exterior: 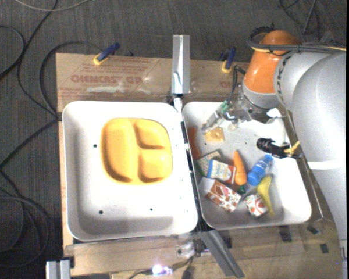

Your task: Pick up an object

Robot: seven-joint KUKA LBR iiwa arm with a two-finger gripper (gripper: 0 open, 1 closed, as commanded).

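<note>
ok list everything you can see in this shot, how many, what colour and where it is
left bin: one, white, left side of bench
divided tray: one, yellow, middle of left bin
right bin: one, white, beside the left bin
tan piece: one, tan, far end of right bin, just below the hand
carrot: one, orange, centre of right bin
bottle: one, blue, right of carrot
banana: one, yellow, near side of bottle
small box: one, pale blue and red, left of carrot
carton: one, red and white, near end of right bin
clamps: two, blue, far edge of bench
arm: one, grey with orange band, from the right
hand: one, over right bin's far end
</note>
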